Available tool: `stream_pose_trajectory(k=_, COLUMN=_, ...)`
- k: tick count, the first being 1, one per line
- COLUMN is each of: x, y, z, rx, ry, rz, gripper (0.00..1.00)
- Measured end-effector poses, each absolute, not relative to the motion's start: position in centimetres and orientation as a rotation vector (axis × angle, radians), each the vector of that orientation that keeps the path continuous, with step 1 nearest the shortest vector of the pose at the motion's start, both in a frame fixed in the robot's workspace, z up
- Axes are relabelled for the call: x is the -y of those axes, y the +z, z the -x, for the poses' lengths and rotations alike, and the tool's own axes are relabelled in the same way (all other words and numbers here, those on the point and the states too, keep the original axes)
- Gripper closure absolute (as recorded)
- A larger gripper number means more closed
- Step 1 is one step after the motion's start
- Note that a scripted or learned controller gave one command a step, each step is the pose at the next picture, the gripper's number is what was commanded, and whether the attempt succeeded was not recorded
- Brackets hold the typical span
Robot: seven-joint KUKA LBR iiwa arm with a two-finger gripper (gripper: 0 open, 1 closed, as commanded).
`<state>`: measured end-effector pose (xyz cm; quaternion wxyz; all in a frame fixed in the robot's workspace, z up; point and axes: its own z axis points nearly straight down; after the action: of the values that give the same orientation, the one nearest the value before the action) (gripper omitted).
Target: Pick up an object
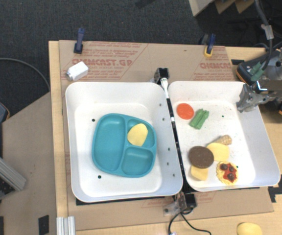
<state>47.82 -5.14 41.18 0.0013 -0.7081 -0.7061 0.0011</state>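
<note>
The gripper (pixel 247 102) hovers at the right bin's (pixel 258 131) far rim, its grip state impossible to tell, well apart from the orange disc (pixel 185 110).

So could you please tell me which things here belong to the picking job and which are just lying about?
Job:
hand
orange disc
green piece
brown disc
yellow slice
pizza piece

Lying about:
teal tray with yellow piece
blue clamp
white block

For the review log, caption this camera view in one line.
Grey arm's tool at the right white bin's edge, toy foods inside; left white bin holds a teal divided plate bearing a yellow piece.
</note>
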Motion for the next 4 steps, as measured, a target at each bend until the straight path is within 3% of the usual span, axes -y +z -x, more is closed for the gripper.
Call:
stream_pose_trajectory(k=1, x=-1.1, y=50.2, z=-48.0, rx=2.236, ry=-0.017, rz=2.218, gripper=1.00)
stream_pose_trajectory(k=2, x=-2.5, y=38.1, z=-47.8, rx=2.215, ry=0.016, rz=2.215, gripper=1.00)
stream_pose_trajectory(k=3, x=-8.8, y=40.9, z=-47.9, rx=2.231, ry=-0.007, rz=2.214, gripper=1.00)
stream_pose_trajectory(k=4, x=-14.5, y=54.3, z=-47.9, rx=2.235, ry=-0.028, rz=2.218, gripper=1.00)
